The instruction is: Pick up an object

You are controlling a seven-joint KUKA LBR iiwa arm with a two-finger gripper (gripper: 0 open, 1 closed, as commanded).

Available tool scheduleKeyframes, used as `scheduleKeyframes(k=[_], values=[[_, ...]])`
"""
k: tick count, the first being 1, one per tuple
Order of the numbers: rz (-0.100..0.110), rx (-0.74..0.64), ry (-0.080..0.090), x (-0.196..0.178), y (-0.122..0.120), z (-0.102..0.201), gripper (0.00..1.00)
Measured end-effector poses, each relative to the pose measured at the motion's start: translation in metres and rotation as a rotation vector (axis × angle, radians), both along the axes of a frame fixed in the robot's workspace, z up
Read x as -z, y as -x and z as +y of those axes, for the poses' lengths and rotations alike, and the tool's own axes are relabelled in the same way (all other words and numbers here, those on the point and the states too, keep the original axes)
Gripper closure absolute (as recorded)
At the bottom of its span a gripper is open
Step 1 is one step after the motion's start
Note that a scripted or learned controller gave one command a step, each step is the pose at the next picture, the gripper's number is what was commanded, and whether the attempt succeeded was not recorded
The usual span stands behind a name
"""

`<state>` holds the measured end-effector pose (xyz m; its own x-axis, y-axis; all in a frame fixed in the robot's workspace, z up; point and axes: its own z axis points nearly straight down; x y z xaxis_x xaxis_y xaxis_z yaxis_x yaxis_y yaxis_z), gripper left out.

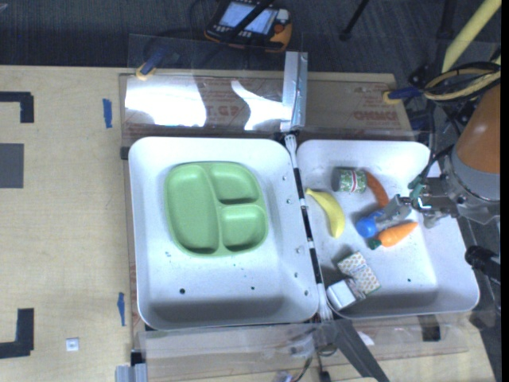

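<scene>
The likeliest target is the orange carrot (395, 233), lying on the floor of the right bin (413, 289) with its long axis running left to right and tipped slightly up toward the right. Its left end touches a small blue object (367, 228), and a second, darker orange piece (377, 189) lies just above, slanting down to the right. The pincer (402, 206) hangs just above and a little left of the carrot's middle, near enough that the coming move looks like a short drop rather than a reach; whether it is open or closed I cannot tell, and nothing shows as gripped in it. Since the carrot lies across the arm's line of approach from the right, a grip across its narrow width seems the better bet. Further left in the same bin lie a yellow banana (330, 211), a small green-labelled can (347, 180) and a patterned packet (359, 273). The left bin (151, 293) holds a green divided tray (215, 207). Both bins sit on the pale desk (64, 213).
</scene>
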<state>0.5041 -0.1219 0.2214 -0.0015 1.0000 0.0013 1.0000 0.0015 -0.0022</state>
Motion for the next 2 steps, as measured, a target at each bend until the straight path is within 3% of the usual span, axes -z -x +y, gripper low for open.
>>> scheduleKeyframes(k=[1, 2], values=[[-0.008, 0.073, 0.002, 0.135, -0.05, -0.034, 0.0], [-0.005, 0.243, 0.0, 0.135, -0.036, -0.024, 0.0]])
